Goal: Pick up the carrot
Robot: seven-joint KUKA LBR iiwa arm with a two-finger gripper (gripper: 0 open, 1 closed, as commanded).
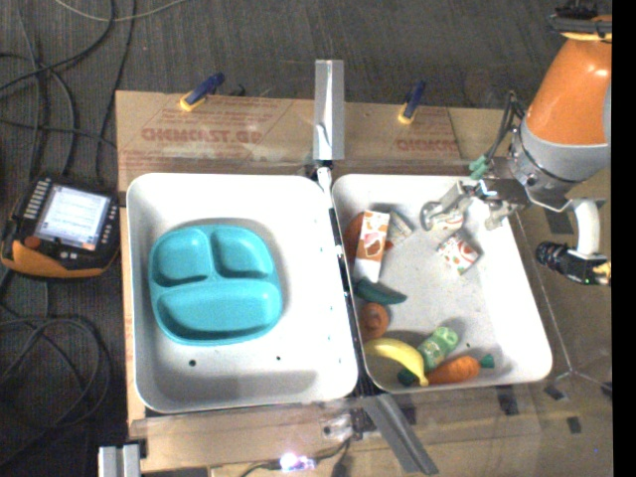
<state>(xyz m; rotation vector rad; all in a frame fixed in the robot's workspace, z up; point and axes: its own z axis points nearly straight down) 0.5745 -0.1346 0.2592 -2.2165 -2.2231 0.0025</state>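
Left bin [139, 266] held a divided plate [217, 282] near its centre. In the right bin [532, 316], carrot [459, 369] lay along the front edge, banana [396, 355] just left, carton [372, 235] toward the back-left corner.

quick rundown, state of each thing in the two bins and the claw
carrot: lying flat near the front of the right bin, not gripped
banana: lying beside the carrot
green packet: lying just behind the carrot
carton: lying on its side by the left wall
small box: lying tilted under the claw
blue tray: flat in the left bin
claw: above the back of the right bin, holding nothing
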